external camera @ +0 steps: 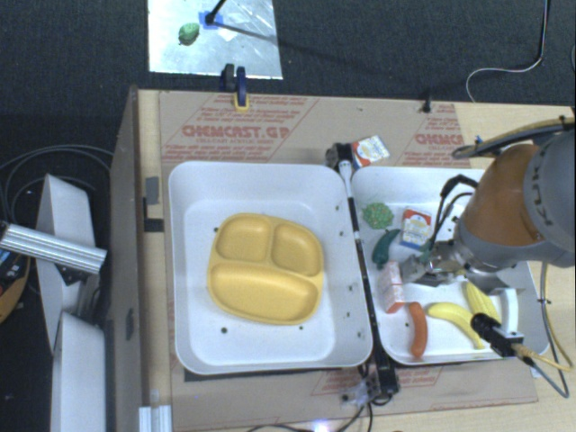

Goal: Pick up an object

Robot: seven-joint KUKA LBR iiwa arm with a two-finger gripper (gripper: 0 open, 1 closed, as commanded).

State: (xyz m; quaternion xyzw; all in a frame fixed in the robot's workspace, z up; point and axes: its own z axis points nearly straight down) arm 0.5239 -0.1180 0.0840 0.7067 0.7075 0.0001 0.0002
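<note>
The arm (513,210) comes in from the right, its orange band sitting over the far right part of the right bin (396,180), and the tool (421,271) hangs low over the middle of that bin. Its metal end is a blur of grey from here, so I cannot tell whether it is wide or narrow, and nothing can be made out between its tips. Taking the right bin as the mark: the toy food lies scattered inside it. A green broccoli piece (377,214) sits toward the bin's back left corner, with a dark green pepper-like piece (384,244) just in front of it. A small red and white carton (415,227) lies near the middle of the bin's back half, close beside the tool. Against the bin's left wall is a pale pink packet (391,286), just left of the tool, and in front of that a red sausage (418,328) lies near the front wall. A yellow banana (453,318) is in the bin's front half, right of the sausage, and a yellow corn cob (481,301) lies just beyond it toward the right wall, partly under the arm. Outside the bin, touching its back left corner, a small white and red packet (368,151) rests on the bench (270,124). The left bin (189,268), touching the right bin's left wall, holds a yellow divided plate (266,266).
</note>
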